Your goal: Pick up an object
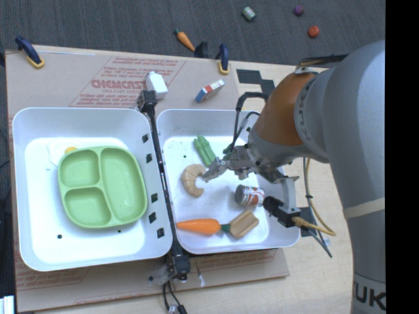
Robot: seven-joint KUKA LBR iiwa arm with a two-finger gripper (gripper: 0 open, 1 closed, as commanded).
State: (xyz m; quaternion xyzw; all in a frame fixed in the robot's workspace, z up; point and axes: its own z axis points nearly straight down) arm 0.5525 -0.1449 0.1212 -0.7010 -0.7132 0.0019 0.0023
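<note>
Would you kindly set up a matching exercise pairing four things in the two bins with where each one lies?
Things:
1. green divided plate
2. carrot
3. croissant
4. green vegetable

Places:
A. front of the right bin, near its front wall
B. left bin
C. back of the right bin, beyond the croissant
D. middle of the right bin, just left of the gripper

Pairs: 1-B, 2-A, 3-D, 4-C

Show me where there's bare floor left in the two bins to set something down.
Left bin: a white margin all around the green divided plate, widest along the near edge. Right bin: bare patch in the far-left corner, bordered by the green vegetable and croissant. Crowded near the can, carrot, bread piece and end effector.
</note>
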